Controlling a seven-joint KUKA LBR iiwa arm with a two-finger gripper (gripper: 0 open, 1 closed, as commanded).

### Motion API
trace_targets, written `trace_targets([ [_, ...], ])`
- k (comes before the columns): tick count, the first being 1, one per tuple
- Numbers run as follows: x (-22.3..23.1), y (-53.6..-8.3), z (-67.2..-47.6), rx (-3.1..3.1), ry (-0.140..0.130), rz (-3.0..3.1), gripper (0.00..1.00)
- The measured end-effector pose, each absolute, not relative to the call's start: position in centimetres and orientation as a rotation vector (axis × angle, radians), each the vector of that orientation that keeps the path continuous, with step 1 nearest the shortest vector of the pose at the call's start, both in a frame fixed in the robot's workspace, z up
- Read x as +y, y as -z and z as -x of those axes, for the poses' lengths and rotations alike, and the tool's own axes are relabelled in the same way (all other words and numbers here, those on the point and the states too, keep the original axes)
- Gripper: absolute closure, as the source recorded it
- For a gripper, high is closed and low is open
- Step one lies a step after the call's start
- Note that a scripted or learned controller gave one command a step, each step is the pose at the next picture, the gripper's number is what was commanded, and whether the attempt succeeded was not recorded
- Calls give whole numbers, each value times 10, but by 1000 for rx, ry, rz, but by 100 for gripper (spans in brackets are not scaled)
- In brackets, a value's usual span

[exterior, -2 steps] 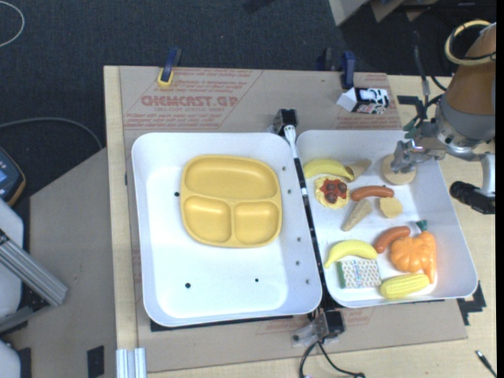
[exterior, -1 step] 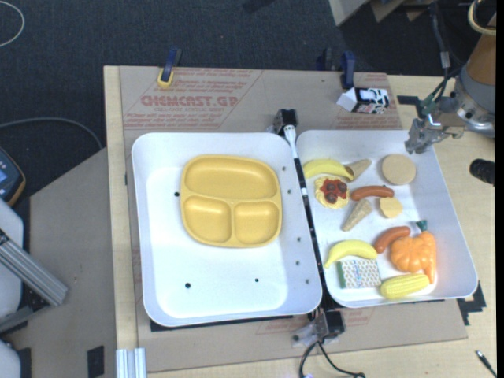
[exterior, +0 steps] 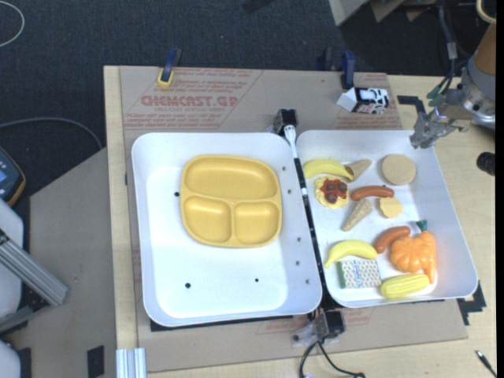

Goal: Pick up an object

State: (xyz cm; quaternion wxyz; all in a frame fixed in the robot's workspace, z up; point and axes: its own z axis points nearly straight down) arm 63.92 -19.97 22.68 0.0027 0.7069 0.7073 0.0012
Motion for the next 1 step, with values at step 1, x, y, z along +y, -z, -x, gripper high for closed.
trace_targets([
  [1,-166,-221,-610,2226,2,-2222,100],
])
